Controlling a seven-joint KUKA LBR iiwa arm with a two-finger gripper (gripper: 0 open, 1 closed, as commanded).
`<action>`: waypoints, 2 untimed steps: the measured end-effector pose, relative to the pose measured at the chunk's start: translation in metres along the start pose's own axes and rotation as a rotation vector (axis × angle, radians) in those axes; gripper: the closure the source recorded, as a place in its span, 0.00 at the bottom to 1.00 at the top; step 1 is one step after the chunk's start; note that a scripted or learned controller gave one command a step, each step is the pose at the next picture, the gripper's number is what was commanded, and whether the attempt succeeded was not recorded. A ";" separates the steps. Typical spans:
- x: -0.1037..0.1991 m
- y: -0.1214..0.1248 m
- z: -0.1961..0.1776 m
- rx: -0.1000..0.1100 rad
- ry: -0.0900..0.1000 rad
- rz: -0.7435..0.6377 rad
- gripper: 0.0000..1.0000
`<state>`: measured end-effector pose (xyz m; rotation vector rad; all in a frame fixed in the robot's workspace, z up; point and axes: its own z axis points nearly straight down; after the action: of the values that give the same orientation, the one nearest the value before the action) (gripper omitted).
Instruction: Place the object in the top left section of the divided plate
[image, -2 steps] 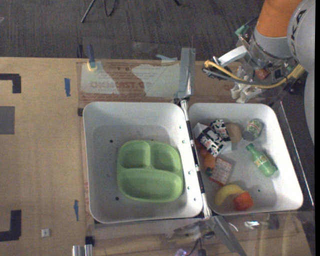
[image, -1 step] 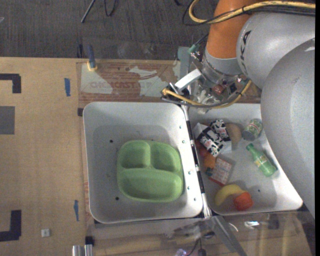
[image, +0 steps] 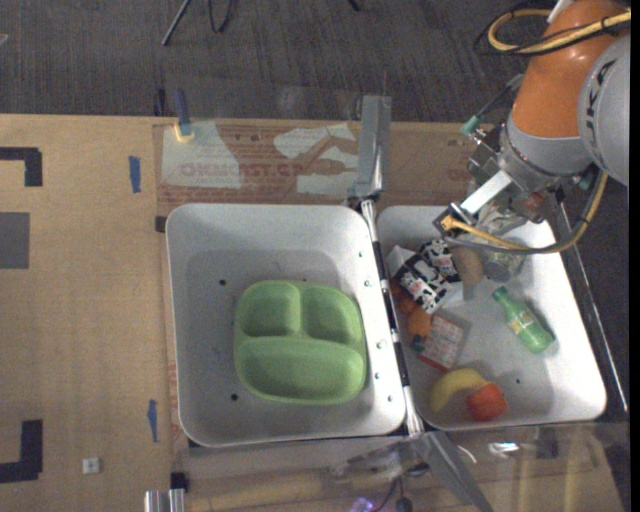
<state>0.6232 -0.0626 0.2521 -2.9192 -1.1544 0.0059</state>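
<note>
A green divided plate (image: 298, 342) lies in the left bin (image: 200, 250), with two small sections along its far side and one long section nearer the front; nothing lies in any of them. My gripper (image: 498, 262) hangs low over the back of the right bin (image: 580, 390), beneath the orange-banded wrist. Just to its left sit a black-and-white patterned item (image: 430, 270) and a beige lump (image: 468, 264). The wrist hides the gripper's tips, and nothing shows as held.
Also in the right bin are a green bottle (image: 523, 320), a yellow banana (image: 455, 386), a red fruit (image: 487, 401), a small packet (image: 443, 340) and an orange piece (image: 417, 322). A metal rail (image: 372, 150) runs up between the bins.
</note>
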 end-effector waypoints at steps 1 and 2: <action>0.000 0.000 0.000 0.000 0.000 0.000 0.00; 0.001 0.000 -0.009 0.001 0.000 0.000 1.00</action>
<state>0.6237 -0.0621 0.2615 -2.9189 -1.1535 0.0061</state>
